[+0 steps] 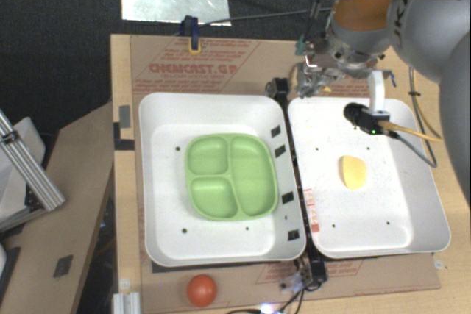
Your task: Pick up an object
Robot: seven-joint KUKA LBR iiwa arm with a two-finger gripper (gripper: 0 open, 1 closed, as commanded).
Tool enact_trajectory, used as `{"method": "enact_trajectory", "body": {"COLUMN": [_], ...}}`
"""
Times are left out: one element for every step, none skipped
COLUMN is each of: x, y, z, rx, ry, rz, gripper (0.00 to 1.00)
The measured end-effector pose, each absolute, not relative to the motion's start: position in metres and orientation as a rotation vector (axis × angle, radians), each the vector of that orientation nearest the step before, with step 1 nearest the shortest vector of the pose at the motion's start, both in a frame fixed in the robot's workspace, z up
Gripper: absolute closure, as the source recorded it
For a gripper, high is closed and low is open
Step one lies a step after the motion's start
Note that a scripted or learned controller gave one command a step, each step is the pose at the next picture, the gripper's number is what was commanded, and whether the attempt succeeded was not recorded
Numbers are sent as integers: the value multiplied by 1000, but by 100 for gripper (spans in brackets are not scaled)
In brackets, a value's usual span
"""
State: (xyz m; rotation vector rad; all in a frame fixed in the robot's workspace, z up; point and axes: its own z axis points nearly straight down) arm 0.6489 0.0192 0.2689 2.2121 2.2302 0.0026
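Yellow and rounded, a small lump [353, 172] lies flat near the middle of the right bin [412, 220], alone on its white floor and well apart from every wall. The left bin [156, 158] touches the right one along their shared edge and holds a pale green plate [230, 176] with four compartments, set slightly askew on the floor of the bin. The grey arm [434, 18] with its orange band comes in from the upper right, and the end effector [313, 81] hangs over the far left corner of the right bin, close to the seam between the two bins and well away from the yellow lump; I cannot tell whether it is released or clenched, and nothing is seen in its grasp. Both bins sit on a tabletop [213, 64] covered with brown card. An orange ball [201, 290] rests on that card just in front of the left bin.
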Motion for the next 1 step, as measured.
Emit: {"method": "enact_trajectory", "body": {"x": [633], "y": [67], "z": [262], "rx": [2213], "ry": [2232], "rz": [1], "gripper": [100]}}
